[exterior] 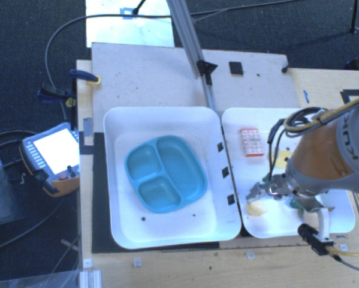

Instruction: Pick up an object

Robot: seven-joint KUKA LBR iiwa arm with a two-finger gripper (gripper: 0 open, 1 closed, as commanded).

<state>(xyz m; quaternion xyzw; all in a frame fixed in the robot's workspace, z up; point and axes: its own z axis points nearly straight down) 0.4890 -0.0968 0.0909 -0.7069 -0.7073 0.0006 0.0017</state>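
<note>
Down in the lower right of the frame, my gripper (264, 191) hangs low inside the right bin (236, 161), and I cannot tell how it is set. Just below and left of it, near the bin's lower left corner, lies a small pale yellow object (257, 208), close to the gripper, though I cannot tell whether they touch. My arm (323, 161) with its orange band covers much of this bin's right part. Higher up in the same bin, toward its upper left, a small white and red package (251, 142) lies flat, well apart from the gripper. To the left, the left bin (116, 218) carries a blue divided plate (165, 173) with three compartments, lying at its centre.
</note>
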